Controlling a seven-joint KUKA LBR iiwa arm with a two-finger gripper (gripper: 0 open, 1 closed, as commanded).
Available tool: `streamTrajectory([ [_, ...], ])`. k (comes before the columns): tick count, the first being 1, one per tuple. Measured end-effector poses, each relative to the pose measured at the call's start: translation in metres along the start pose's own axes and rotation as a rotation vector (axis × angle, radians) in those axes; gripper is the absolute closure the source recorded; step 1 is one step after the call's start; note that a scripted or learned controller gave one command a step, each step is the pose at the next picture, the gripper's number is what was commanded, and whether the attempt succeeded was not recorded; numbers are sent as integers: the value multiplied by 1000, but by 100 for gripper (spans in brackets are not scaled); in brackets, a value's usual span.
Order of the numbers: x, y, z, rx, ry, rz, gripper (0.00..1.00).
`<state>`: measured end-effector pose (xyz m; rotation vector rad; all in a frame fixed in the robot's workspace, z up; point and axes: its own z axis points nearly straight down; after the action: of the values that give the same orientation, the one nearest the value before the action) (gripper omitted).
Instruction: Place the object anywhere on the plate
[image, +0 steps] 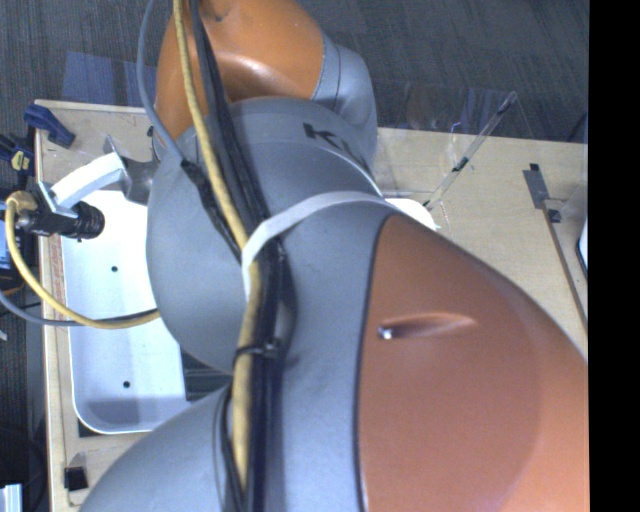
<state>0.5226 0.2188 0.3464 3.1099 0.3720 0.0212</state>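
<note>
Far left of the claw, a black fitting (62, 221) with a yellow cable (60, 305) juts over the left bin (115, 330). The bin's white floor, below and left of the claw, carries only small dark dots.

A grey metal piece at the arm's tip is probably the claw (128, 172), hanging over that bin's upper edge. Whether it is wide, narrow or holding anything, I cannot tell.

The arm (300, 300) crosses the middle of the scene, right of the claw, and covers whatever lies under it. I therefore cannot place the object or the plate, nor say how the object looks.

Well right of the claw, a white rim (412, 209) peeks out past the arm; it may be the second bin or the plate. Beyond it is bare bench (500, 200).

My guess is an early step, reaching or searching. The next move calls for finding the object before closing on it.
</note>
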Motion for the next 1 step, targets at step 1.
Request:
streamTrajectory([
  [1,39,9,-2,16,-15,-486,100],
])
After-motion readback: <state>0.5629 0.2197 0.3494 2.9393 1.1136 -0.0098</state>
